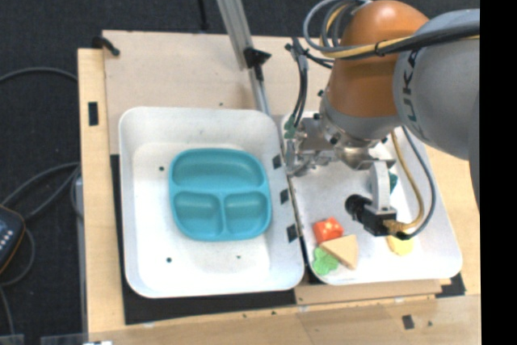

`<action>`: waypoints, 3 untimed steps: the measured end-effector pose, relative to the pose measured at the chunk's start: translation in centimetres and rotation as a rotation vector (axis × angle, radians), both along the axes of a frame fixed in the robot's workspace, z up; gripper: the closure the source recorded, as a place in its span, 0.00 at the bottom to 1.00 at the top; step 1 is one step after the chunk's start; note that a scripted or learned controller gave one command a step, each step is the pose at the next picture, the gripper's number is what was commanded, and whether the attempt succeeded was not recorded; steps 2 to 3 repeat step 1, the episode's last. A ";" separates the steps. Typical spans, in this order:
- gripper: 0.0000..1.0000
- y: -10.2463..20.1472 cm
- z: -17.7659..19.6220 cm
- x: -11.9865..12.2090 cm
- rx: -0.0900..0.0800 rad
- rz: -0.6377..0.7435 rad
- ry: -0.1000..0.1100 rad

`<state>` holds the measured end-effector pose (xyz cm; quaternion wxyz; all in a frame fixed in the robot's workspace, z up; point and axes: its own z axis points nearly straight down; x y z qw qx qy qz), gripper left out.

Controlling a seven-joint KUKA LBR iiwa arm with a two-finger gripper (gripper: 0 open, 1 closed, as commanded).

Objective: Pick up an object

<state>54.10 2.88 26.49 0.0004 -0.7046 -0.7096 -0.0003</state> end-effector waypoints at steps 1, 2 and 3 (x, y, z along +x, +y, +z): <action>1.00 4.8 -2.6 -1.5 0.000 0.000 0.002; 1.00 4.8 -2.6 -1.5 0.000 0.000 0.002; 1.00 4.8 -2.6 -1.5 0.000 0.000 0.002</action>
